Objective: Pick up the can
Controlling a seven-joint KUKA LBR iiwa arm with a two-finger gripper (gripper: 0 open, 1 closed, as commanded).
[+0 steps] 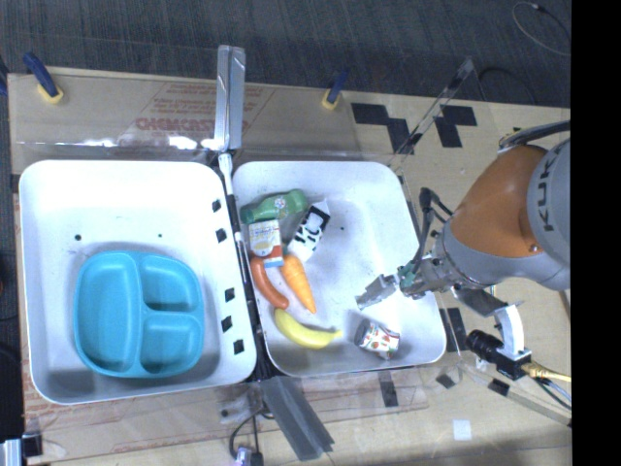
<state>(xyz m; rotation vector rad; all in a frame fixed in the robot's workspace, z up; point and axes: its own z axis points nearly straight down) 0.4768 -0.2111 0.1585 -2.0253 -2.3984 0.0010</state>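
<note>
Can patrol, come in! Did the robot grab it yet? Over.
Gripper low over right bin, nothing seen in it. Can lying near bin's front right corner, not picked up. Banana beside can, not blocking.

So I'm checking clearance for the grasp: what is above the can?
The gripper hangs just above the can, which lies in the right bin. The can's underside is hidden.

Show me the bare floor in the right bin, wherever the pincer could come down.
Free: the right bin's upper-right floor, between the black-and-white carton and the right wall, running down to the pincer. Crowded: the left side, with green packet, carrot, red sausage and banana packed together; the can sits by the front wall.
</note>
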